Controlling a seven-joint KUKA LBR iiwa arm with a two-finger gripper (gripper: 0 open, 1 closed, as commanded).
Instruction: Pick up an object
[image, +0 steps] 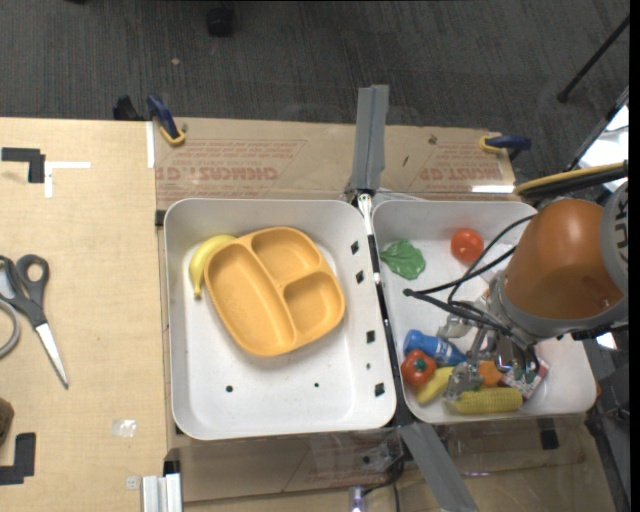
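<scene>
Low in the right bin (575, 395), the tool (487, 362) is seen lowered into the cluster of toy food, close above the corn cob (487, 401) and beside the red pepper (417, 368). Whether it is apart or together cannot be told, since it is masked by cables and by the orange band (560, 262) of the arm. Nothing is seen to be gripped.

A failed grasp is judged the chief risk. The pieces are packed closely against the near wall of the bin, so two could be caught at once, or one could be pushed aside and squeezed out. The corn cob is rounded and may roll away. The loose cables might also snag on a piece when the arm is raised.

In the same view, the right bin is seen to hold the likely targets: the corn cob near the front wall, the red pepper with a blue piece (424, 344) just behind it, and a small orange piece (490, 371) next to the tool. Well apart from these, toward the back, a green leaf (403, 258) and a tomato (466, 244) are lying.

The left bin (200, 400) is seen to hold a yellow divided plate (272, 290), with a banana (207, 256) lying against its far left rim. On the surface (80, 300) to the left, scissors (36, 310) are lying well away from both bins.
</scene>
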